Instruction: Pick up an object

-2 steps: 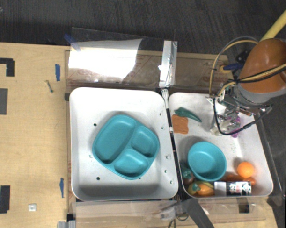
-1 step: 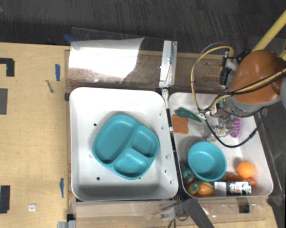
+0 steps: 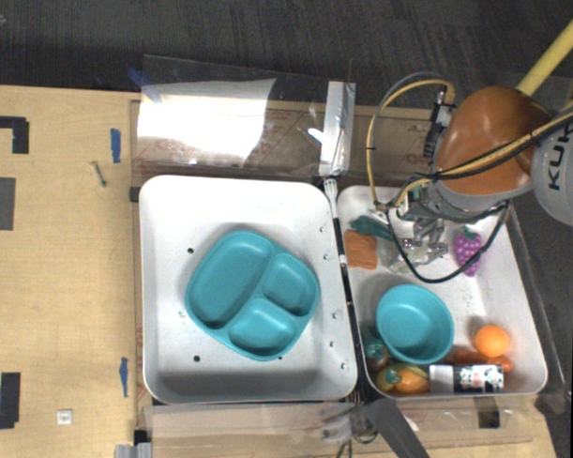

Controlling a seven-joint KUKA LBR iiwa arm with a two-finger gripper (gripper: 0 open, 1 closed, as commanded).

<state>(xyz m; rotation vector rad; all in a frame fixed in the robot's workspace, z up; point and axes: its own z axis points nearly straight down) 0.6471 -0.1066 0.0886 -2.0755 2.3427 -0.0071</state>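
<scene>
My gripper (image 3: 425,243) hangs low over the back of the right bin (image 3: 515,278), under the orange wrist band. Just to its right lies a purple grape bunch (image 3: 468,250). An orange-brown block (image 3: 361,251) and a teal piece (image 3: 373,226) lie to its left by the bin's divider. In front of the gripper sits a teal bowl (image 3: 414,322). An orange ball (image 3: 492,341), a small bottle with a white label (image 3: 464,377) and a yellow-orange toy (image 3: 400,378) lie along the bin's front. I see nothing between the fingers.
The left bin (image 3: 165,219) holds a teal divided plate (image 3: 252,293). Cables loop from the wrist over the right bin's back wall (image 3: 402,143). A clear plastic sheet (image 3: 206,122) lies behind the left bin. Wooden bench stretches to the left.
</scene>
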